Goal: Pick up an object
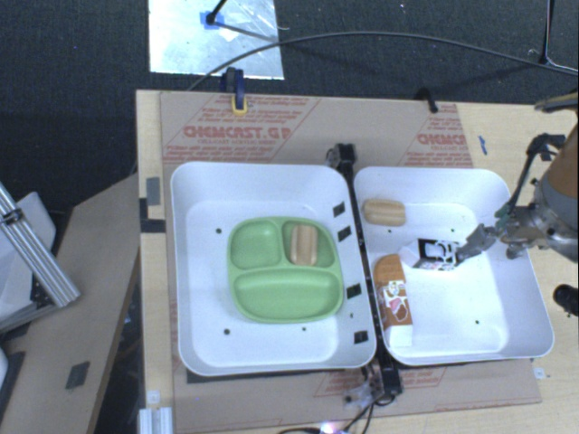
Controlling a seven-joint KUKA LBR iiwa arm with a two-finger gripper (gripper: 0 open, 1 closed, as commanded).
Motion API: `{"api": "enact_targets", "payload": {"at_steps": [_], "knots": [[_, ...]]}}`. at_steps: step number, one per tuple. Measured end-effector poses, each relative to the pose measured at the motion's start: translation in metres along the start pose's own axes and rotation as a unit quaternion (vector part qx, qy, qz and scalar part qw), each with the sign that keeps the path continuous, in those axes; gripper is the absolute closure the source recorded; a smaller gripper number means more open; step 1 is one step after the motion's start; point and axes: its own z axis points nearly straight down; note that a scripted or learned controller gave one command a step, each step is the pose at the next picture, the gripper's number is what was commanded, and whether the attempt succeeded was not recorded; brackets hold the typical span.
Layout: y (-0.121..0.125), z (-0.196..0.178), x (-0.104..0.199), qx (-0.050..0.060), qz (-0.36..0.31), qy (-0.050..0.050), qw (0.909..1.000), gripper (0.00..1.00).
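1. Nearest the camera, along the bottom edge of the picture, a small tangle of wires and a clamp (380, 389) sat at the front of the seam between the two bins.
2. At the far left, an angled metal frame (36, 251) stood beside the bench.
3. Both bins rested on a brown cardboard sheet (271, 120) printed with red lettering.
4. On the left, a shallow white bin (194, 333) held a green divided plate (285, 269) near its middle.
5. A tan bread-like piece (303, 243) lay in the plate's upper right compartment; the other two compartments were bare green.
6. On the right, a second white bin (516, 333) touched the first along a black central seam.
7. A tan bun-shaped piece (384, 212) lay near this bin's back left corner.
8. A long orange-brown packet (394, 301) lay along the left wall, pointing front to back.
9. A small black-and-white item (435, 253) lay near the bin's middle, just right of the packet's upper end.
10. A grey arm reached in from the right, and its gripper (469, 247) touched or overlapped the right edge of the black-and-white item.
11. Whether the jaws were spread or closed, I could not tell, nor whether anything sat between them.
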Motion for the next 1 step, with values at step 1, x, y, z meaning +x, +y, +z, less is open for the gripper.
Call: {"api": "enact_targets", "payload": {"at_steps": [1], "knots": [[0.0028, -0.0060, 0.0004, -0.006, -0.002, -0.001, 1.0000, 0.00]]}}
